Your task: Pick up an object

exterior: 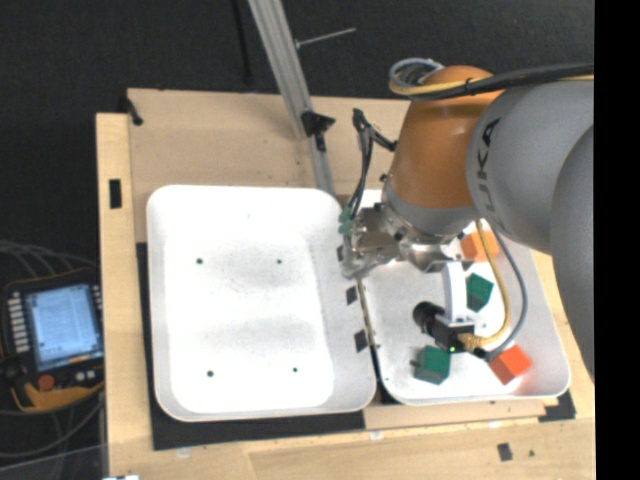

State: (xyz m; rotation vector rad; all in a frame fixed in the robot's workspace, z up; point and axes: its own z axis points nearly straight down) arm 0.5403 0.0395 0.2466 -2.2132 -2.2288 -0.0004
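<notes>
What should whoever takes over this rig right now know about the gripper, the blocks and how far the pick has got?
Gripper: over the left part of the right bin, tucked under the wrist; no block visibly in it.
Things, all lying in the right bin: far green block, near green block, near orange block, and a far orange block partly hidden by the arm.
Done: arm brought over the bin; no pick confirmed.
Left: grasp one block and lift it clear.
</notes>
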